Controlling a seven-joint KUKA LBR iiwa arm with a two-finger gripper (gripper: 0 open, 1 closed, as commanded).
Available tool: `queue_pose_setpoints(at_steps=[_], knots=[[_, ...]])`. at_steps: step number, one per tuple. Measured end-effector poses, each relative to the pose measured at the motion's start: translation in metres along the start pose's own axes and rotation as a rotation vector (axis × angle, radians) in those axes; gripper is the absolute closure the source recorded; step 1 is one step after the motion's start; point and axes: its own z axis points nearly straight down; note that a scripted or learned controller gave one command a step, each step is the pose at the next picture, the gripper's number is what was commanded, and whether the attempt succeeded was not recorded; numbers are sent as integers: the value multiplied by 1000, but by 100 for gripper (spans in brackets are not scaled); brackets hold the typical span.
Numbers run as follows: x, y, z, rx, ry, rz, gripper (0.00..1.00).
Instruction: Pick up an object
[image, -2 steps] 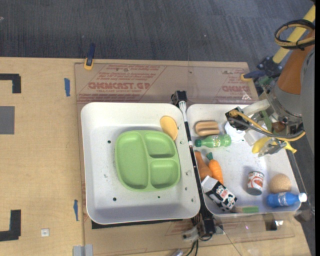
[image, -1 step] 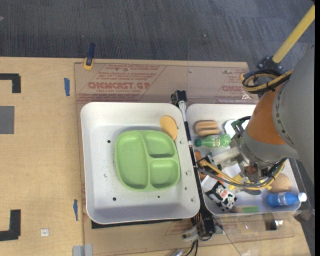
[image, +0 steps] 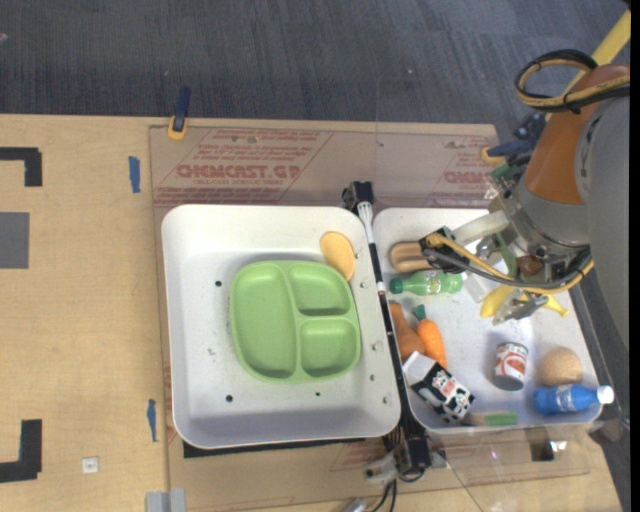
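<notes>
Blue plastic bottle (image: 562, 400) lies isolated in the right-hand white bin (image: 592, 345); gripper (image: 515, 298) hangs nearby, its grip unreadable. Best to centre squarely before descending.

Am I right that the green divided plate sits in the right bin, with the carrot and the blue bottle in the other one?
Not quite. The camera view shows the green divided plate in the left bin. The carrot and the blue bottle lie in the other one, the right bin.
</notes>
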Motion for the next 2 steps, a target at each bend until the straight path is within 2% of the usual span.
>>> queue_pose_setpoints(at_steps=[1,2], knots=[[1,43,147,0,-1,-36,100],[-41,44,161,0,18,40,100]])
